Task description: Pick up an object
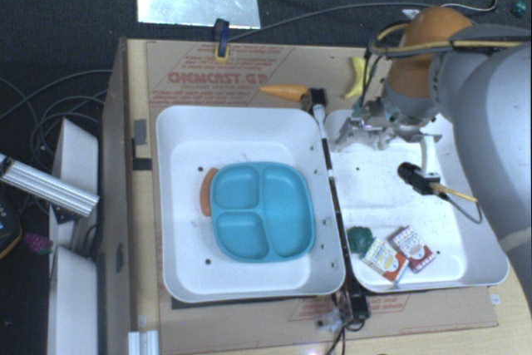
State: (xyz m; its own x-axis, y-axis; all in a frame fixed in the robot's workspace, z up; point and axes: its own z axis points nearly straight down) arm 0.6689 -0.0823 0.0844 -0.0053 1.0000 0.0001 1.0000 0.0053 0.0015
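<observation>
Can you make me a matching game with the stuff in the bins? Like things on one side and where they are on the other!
Things:
1. blue plate
2. hot dog
3. green toy
4. carrot

Places:
A. on the cardboard behind the bins
B. middle of the left bin
C. right bin, near its front
D. left bin, beside the plate's left edge

Pairs: 1-B, 2-D, 3-C, 4-A
</observation>
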